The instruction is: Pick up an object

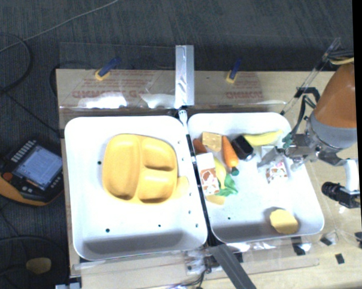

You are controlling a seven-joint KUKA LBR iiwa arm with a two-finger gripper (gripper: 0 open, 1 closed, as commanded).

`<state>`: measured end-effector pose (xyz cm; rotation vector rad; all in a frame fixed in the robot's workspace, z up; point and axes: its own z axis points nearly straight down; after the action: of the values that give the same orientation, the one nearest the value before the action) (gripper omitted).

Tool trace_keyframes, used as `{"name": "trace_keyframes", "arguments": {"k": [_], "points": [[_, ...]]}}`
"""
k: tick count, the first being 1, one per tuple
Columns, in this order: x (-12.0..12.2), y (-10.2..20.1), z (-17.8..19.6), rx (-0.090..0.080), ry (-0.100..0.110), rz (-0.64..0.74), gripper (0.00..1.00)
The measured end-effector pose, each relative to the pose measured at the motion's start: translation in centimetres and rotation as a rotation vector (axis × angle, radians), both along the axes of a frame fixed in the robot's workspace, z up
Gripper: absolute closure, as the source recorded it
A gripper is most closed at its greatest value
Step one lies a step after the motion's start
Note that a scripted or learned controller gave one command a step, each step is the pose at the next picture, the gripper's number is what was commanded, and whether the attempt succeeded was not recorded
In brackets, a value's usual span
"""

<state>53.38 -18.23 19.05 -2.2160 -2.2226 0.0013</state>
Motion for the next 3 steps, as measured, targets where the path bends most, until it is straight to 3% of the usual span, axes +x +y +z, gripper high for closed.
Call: {"name": "trace_keyframes", "arguments": {"k": [1, 2, 3], "points": [[3.2, 3.3, -8.0, 0.000, -0.001, 0.116, 0.00], [11.8, 6.5, -10.1, -0.009, -0.012, 0.370, 0.00], [4.9, 7.5, -10.0, -0.007, -0.013, 0.373, 0.00]]}}
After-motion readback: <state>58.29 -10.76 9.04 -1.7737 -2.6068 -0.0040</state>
